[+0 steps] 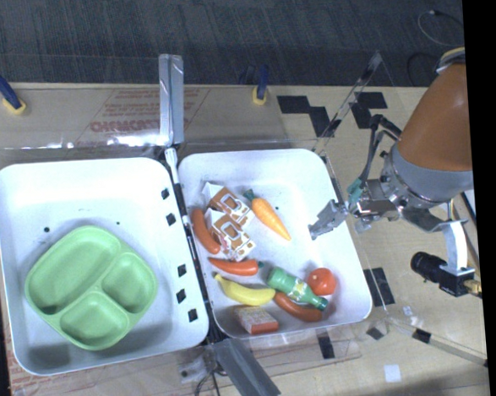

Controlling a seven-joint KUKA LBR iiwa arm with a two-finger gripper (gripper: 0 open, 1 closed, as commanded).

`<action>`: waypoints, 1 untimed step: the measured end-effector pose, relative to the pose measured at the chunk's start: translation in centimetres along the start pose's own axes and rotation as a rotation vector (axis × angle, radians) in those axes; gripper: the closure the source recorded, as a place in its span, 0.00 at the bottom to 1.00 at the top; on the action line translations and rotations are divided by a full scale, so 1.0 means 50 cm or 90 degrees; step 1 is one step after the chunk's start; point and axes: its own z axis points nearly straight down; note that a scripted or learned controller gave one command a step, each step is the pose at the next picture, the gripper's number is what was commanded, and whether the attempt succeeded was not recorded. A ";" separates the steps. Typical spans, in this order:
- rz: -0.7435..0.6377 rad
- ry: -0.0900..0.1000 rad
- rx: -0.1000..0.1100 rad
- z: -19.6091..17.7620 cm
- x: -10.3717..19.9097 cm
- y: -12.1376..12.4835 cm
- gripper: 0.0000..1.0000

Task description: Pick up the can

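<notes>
Approach step. My fingers (324,222) hang at the bin (336,178) rim; I cannot tell their opening. The can (257,321), likely the brown item, lies well down-left of them. Next I must travel there and descend.

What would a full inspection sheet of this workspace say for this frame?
Surface: wooden bench bearing a left white bin and a right white bin.
Job's things: no certain can; a squat brown item at the right bin's near wall may be it.
Clutter: green divided plate in the left bin; orange toy carrot, yellow toy banana, green toy bottle in the right.
Grippers: gripper above the right bin's right side, apart from the brown item.
Cables: thin cable loop on the dark floor.
Surroundings: blue clamp at the bench's far edge.
</notes>
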 end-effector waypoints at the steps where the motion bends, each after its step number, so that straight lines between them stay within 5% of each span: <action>1: 0.048 0.001 0.001 0.348 0.021 0.063 0.00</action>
